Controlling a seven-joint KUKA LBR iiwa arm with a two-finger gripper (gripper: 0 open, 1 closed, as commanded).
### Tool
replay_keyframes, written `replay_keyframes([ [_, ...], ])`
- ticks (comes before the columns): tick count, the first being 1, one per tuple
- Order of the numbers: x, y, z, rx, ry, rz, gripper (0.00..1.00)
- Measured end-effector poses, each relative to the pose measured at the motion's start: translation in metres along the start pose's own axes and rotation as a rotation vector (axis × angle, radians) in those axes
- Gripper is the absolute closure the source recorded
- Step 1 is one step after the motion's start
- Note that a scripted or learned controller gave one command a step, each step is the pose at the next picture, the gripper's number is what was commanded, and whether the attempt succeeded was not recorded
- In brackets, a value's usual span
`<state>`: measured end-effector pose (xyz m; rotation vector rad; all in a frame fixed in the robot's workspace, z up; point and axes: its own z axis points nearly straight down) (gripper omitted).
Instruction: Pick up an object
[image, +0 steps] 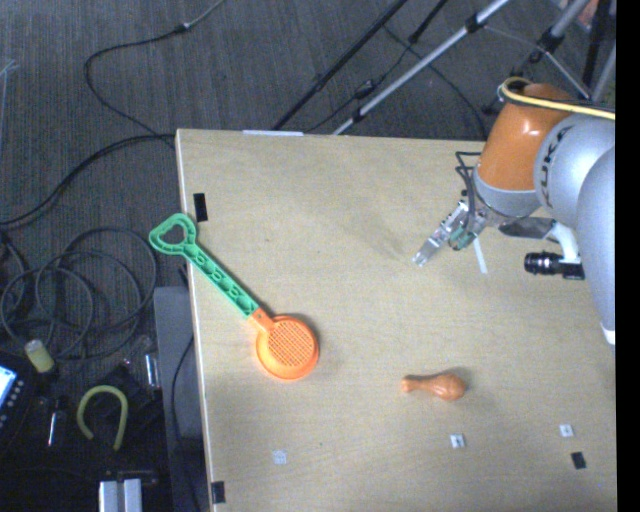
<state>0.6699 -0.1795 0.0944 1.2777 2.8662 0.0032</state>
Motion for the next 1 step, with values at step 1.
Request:
replay_keyframes([
  [1,0.0364,0.0261,-0.081,0.002,0.001,0.165,1.0],
])
